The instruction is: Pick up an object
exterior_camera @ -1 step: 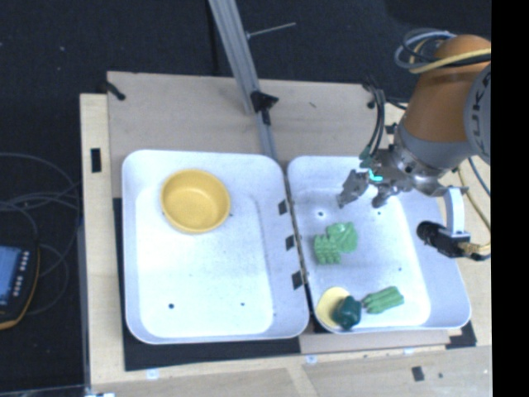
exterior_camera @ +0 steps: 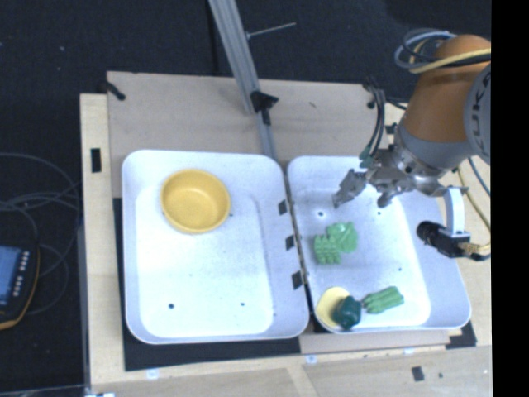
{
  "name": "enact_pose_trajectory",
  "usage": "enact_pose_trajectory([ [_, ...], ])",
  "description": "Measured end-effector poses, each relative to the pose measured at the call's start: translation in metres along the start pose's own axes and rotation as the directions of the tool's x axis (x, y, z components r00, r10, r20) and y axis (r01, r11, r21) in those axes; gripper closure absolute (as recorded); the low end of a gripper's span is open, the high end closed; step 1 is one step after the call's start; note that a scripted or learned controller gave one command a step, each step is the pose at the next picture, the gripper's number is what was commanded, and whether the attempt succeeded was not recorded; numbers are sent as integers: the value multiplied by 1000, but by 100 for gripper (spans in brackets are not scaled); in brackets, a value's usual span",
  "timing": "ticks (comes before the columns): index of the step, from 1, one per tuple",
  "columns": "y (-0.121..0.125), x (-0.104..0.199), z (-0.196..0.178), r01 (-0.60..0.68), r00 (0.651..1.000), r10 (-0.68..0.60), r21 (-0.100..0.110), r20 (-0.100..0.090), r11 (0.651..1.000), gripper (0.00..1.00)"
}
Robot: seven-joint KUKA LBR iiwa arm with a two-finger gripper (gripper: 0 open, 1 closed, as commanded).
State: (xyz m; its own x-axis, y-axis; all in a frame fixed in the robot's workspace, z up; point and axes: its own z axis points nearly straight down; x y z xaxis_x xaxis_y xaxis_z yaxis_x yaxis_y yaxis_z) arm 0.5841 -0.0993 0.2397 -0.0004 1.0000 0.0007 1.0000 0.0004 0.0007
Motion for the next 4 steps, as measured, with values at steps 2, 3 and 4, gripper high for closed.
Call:
enact_pose_trajectory([
  [2, -1, 4, 123, -1, 1000, 1, 6, 1, 1000, 0],
  [3, -1, 3, 139, -1, 1000, 1, 0, 2, 1000, 0],
  [4, 0, 3, 127, -2, 1000, 2, -3, 0, 1000, 100],
])
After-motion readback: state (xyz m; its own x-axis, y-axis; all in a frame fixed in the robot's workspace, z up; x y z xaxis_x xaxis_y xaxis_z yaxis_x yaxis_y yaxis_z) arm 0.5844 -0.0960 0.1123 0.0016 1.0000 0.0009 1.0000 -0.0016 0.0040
